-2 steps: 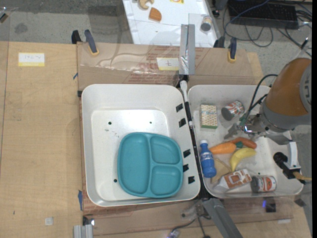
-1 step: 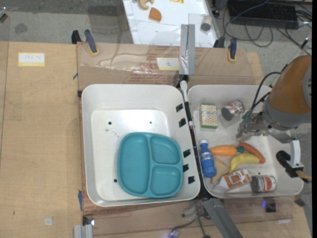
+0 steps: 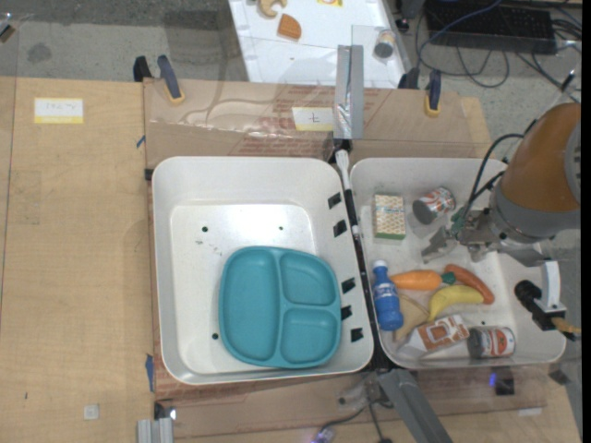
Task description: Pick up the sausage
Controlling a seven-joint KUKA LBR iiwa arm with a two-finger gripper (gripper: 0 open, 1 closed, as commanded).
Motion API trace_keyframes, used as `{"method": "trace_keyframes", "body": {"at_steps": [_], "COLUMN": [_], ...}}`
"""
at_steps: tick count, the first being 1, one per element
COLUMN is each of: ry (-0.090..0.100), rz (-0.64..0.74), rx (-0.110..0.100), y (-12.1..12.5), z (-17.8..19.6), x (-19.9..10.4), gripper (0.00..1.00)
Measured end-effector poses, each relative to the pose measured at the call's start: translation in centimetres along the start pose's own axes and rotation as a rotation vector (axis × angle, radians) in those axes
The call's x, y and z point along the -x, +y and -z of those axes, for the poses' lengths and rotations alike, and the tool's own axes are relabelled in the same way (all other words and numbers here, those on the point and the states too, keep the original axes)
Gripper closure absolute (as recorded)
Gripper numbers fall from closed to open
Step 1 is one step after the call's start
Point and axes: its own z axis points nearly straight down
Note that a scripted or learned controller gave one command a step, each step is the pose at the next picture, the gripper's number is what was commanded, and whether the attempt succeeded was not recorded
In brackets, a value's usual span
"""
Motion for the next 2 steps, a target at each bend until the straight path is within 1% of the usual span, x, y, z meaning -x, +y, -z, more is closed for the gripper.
{"method": "trace_keyframes", "body": {"at_steps": [1, 2], "ry": [-0.002, -0.003], "rz": [-0.001, -0.007], "rx": [-0.001, 0.002], "y": [-3.8, -3.8], "z": [-1.0, 0.0], "x": [3.7, 4.0], "gripper": [0.0, 1.0]}}
